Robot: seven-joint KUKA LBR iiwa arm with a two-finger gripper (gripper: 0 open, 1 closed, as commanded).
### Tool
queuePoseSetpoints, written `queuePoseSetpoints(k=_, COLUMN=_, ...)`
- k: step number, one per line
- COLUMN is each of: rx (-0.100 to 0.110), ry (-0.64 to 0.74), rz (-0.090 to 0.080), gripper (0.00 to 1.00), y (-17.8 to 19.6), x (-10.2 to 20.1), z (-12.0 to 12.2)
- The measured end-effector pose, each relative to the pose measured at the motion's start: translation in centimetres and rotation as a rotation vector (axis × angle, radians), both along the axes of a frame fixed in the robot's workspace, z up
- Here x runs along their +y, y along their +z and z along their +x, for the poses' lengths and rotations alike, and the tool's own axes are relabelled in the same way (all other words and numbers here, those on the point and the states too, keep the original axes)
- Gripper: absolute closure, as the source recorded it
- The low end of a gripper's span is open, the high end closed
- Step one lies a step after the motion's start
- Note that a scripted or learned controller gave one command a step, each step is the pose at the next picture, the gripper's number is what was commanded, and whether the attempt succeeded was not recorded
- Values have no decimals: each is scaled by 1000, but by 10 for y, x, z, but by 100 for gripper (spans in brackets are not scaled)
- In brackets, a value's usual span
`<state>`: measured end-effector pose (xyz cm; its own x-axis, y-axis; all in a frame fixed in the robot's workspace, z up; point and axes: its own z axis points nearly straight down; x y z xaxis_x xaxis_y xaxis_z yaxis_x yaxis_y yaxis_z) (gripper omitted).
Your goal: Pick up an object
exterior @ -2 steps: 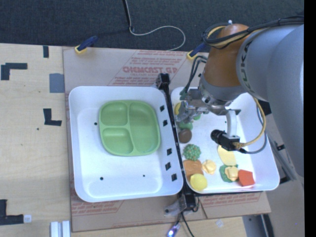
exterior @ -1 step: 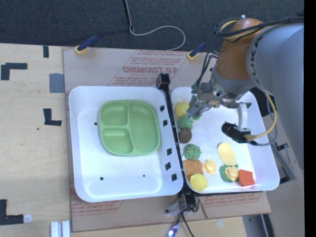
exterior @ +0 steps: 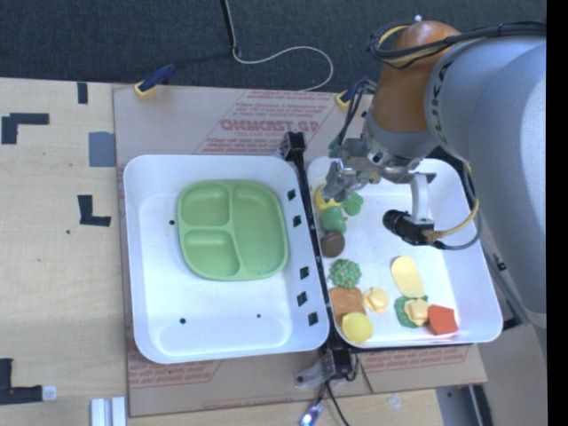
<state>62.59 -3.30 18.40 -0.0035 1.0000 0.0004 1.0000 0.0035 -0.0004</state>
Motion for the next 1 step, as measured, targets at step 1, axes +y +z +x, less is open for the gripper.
queuePoseSetpoints(k=1, rx=-2, ry=0, rz=0, gripper=100, y=20, x=18, z=13)
